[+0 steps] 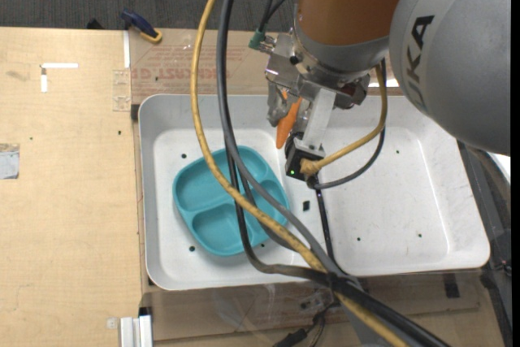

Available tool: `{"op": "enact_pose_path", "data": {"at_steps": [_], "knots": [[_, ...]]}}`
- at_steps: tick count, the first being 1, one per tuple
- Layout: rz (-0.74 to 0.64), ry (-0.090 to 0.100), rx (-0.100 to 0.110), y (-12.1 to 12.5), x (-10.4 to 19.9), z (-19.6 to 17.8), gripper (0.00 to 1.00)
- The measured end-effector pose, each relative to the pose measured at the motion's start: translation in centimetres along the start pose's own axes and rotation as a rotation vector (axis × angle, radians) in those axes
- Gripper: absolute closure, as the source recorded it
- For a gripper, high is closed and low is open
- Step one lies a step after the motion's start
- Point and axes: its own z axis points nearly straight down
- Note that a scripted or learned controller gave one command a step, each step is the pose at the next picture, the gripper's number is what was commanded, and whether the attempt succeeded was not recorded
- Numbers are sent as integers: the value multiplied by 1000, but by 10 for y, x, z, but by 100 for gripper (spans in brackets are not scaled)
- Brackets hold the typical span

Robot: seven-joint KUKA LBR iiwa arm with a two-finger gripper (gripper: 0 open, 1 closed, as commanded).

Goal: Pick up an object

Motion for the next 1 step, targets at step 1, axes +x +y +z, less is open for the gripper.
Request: {"op": "enact_pose_path", "data": {"at_steps": [1], "knots": [[-116,-1,2,55,-6,107,100]]}}
